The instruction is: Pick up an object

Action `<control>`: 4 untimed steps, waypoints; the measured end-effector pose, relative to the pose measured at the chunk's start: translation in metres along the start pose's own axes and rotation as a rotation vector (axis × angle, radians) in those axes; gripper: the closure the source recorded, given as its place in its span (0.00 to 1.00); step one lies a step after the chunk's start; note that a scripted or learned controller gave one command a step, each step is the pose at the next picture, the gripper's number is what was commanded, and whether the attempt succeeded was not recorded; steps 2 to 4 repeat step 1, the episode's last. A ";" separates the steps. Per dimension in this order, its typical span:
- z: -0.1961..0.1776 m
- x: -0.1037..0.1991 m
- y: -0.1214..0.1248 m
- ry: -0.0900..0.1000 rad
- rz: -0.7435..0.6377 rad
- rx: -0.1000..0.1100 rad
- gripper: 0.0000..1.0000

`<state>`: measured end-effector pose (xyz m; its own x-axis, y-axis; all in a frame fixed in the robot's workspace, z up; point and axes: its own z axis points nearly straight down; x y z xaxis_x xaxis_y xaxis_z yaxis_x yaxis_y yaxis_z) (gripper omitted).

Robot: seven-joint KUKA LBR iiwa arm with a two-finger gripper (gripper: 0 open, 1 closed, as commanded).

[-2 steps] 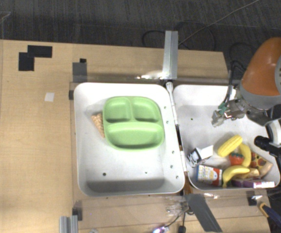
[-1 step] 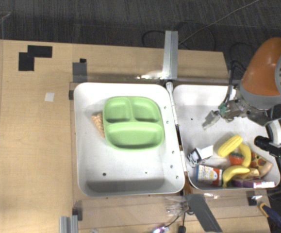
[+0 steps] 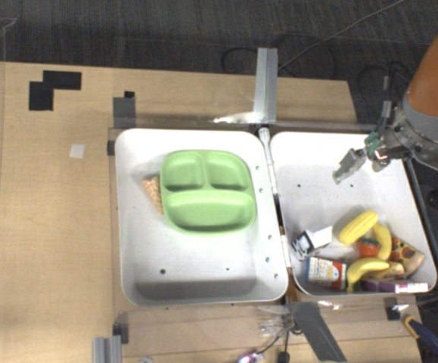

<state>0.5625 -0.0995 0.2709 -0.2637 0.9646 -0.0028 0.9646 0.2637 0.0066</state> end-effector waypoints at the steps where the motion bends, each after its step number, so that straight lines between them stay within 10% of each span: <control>1: 0.160 0.005 -0.047 0.001 -0.111 0.001 0.00; 4: 0.160 0.005 -0.047 0.001 -0.111 0.001 0.00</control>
